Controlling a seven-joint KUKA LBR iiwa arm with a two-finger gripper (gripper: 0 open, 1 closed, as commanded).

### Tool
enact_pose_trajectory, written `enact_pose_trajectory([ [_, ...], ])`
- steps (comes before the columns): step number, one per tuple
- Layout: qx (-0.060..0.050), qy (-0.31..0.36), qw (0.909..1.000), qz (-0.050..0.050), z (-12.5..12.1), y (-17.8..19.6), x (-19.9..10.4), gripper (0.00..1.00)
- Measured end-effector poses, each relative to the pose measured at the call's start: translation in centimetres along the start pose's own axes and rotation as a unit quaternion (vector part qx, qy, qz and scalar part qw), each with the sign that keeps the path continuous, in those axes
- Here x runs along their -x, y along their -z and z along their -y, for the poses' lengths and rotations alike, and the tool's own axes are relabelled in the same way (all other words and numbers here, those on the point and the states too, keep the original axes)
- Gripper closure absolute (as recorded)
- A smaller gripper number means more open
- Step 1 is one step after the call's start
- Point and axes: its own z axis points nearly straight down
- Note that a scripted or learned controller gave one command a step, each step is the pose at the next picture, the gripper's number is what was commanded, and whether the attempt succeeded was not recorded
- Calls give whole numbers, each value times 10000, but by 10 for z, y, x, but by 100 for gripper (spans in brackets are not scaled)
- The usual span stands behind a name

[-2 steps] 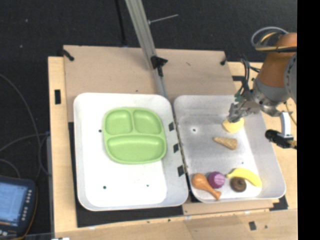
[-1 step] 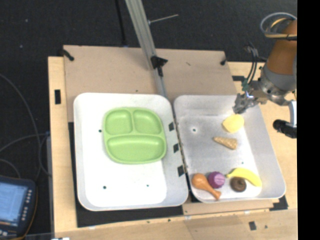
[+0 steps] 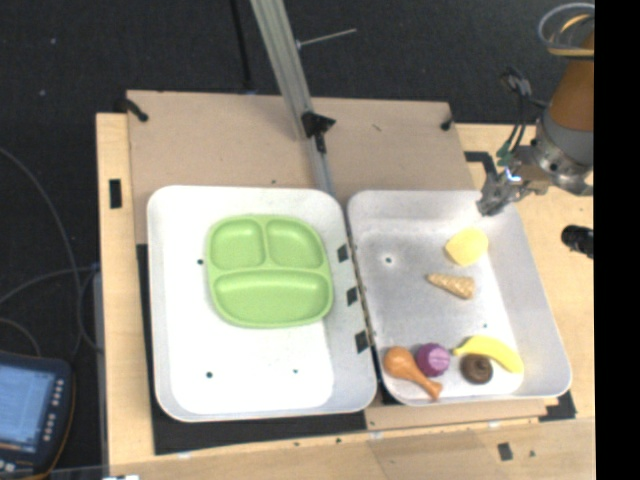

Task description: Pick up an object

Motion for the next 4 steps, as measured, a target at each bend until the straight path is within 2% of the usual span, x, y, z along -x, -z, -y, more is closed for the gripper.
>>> enact_pose_trajectory([
  [3, -18, 7, 10000, -16, -28, 6, -153, 100],
  [4, -21, 13, 10000, -24, -23, 19, -210, 100],
])
